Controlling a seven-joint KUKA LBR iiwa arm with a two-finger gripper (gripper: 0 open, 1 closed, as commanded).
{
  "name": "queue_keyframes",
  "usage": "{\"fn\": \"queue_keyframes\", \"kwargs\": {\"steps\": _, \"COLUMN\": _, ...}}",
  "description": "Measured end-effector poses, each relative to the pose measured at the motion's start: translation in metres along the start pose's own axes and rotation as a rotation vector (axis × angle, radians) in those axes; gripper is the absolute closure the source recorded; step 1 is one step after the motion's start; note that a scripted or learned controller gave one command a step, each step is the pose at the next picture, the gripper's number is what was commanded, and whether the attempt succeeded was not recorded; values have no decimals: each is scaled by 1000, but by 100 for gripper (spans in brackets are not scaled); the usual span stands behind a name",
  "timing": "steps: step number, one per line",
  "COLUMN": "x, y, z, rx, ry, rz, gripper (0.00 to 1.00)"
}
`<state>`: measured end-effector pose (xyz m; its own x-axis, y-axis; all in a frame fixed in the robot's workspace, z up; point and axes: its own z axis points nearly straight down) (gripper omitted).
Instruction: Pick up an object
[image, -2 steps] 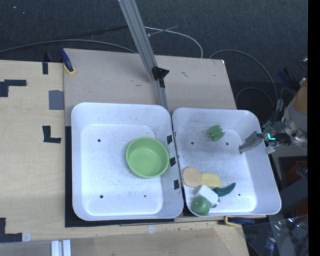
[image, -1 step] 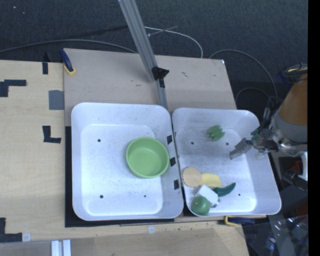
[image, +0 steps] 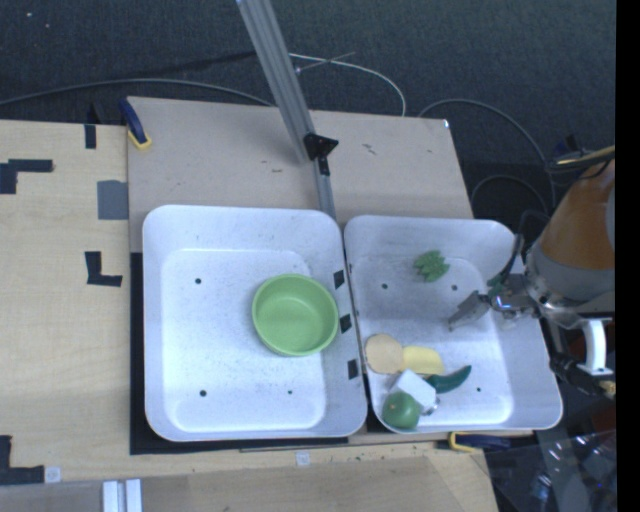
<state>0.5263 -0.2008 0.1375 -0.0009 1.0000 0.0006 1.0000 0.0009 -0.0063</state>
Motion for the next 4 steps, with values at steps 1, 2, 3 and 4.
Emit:
{"fn": "queue_keyframes", "kwargs": {"steps": 1, "x": 0, "y": 0, "z": 50, "rx": -6, "ry": -3, "rz": -1, "gripper": 0}}
{"fn": "queue_keyframes", "kwargs": {"steps": 2, "x": 1, "y": 1, "z": 38, "rx": -5, "ry": -1, "rz": -1, "gripper": 100}}
{"fn": "queue_keyframes", "kwargs": {"steps": 3, "x": 5, "y": 0, "z": -24, "rx": -10, "ry": -2, "rz": -1, "gripper": 100}}
{"fn": "queue_keyframes", "kwargs": {"steps": 4, "x": -6, "y": 2, "z": -77, "rx": -11, "ry": -3, "rz": 0, "gripper": 100}}
